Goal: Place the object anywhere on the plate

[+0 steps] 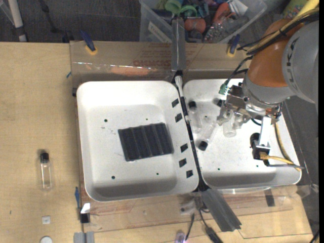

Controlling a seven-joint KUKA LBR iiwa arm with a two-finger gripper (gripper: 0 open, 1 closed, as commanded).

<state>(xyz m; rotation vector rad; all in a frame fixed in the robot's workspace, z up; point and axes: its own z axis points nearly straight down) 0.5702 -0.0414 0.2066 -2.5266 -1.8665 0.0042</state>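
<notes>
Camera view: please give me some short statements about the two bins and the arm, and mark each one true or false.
1. The dark ribbed rectangular plate lies in the left shallow white bin. True.
2. The grey arm with the orange band reaches over the left bin. False: it is over the right shallow white bin.
3. The small clear vial with a black cap lies on the wooden bench, left of both bins. True.
4. The pincer rests on the ribbed plate. False: it is in the right bin, apart from the plate.
5. A clear tub of colourful items stands beyond the bins. True.
</notes>
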